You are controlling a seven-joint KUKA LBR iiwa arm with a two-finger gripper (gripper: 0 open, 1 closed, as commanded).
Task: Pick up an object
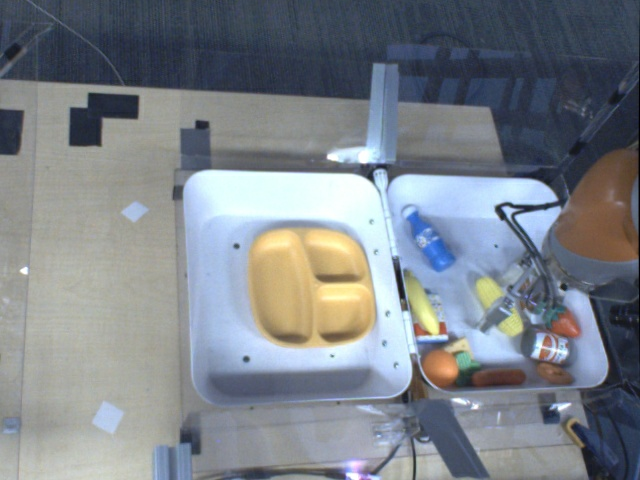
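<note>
— Plastic toy food crowds the near end of the right bin [590, 368]: orange [438, 367], sausage [497, 377], can [549, 348]. What's your pick?

— I'd take the corn cob [489, 292], beside my gripper [512, 306]: light, rigid, bumpy; grip across its middle. Fingers: I can't tell. Farther off, a slick blue bottle [428, 238].

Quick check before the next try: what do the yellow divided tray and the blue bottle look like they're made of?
The yellow divided tray looks like moulded plastic with a matte finish: one even colour, soft rounded compartment walls, only a dull sheen. The blue bottle also looks plastic, probably glossier: it has a white cap and a pale label patch, but it is too small in the view to be sure.
</note>
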